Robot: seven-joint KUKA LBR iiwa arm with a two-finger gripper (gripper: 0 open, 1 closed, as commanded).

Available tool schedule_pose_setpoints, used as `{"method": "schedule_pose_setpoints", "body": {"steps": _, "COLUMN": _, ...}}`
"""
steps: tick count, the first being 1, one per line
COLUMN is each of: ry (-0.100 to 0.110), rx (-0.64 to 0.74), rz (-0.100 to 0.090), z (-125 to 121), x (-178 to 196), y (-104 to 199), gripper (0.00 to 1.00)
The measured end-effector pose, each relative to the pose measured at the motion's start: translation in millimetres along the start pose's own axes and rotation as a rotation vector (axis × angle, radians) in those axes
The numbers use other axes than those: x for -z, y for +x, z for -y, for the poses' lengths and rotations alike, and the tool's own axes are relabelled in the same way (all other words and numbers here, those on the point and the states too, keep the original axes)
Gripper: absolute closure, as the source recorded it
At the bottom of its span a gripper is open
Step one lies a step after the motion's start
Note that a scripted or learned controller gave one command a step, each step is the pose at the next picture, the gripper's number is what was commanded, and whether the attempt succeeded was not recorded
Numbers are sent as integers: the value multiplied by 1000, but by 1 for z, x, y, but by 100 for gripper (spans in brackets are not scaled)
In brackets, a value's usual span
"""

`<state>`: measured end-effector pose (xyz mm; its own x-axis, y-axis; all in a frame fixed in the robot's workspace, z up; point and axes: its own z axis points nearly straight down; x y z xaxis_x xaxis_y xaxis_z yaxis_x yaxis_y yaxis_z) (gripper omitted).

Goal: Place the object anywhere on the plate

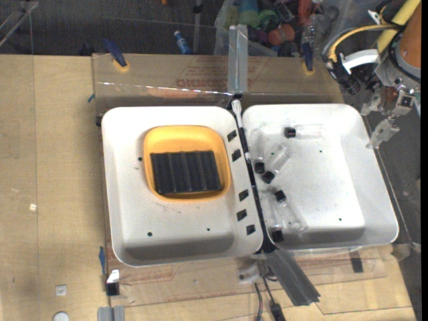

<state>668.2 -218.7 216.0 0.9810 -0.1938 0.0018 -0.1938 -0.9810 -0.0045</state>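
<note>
Sitting in the left shallow white plastic bin (120,199), a yellow-orange rounded-square plate (184,162) carries a dark ribbed rectangular block (185,171) across its middle; the block lies flat, inside the plate's rim.

Right shallow white plastic bin (348,179) holds several small clear vials with black caps. One vial (302,132) lies on its side near the far wall. A pair of vials (271,162) lies close together by the left wall, just beside the divider. Another vial (286,204) lies lower down toward the near wall, and one more black cap (276,235) shows at the near left corner. All are well apart from the plate, in the other bin.

Grey arm with its two-finger gripper (390,112) hangs at the upper right, beyond the right bin's far right corner, above the tabletop (47,179) edge rather than over either bin. Metal parts are small and cluttered there; cannot tell whether the fingers are wide or narrow. Nothing visible between them.

A row of black tabs (239,176) runs along the seam between the two bins. Coloured clutter sits in a clear container (281,5) beyond the bench.
</note>
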Motion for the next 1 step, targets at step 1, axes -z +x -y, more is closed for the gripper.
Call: {"method": "schedule_pose_setpoints", "body": {"steps": 1, "ry": -1, "rx": -21, "rz": 4, "z": 13, "x": -9, "y": -4, "gripper": 0}}
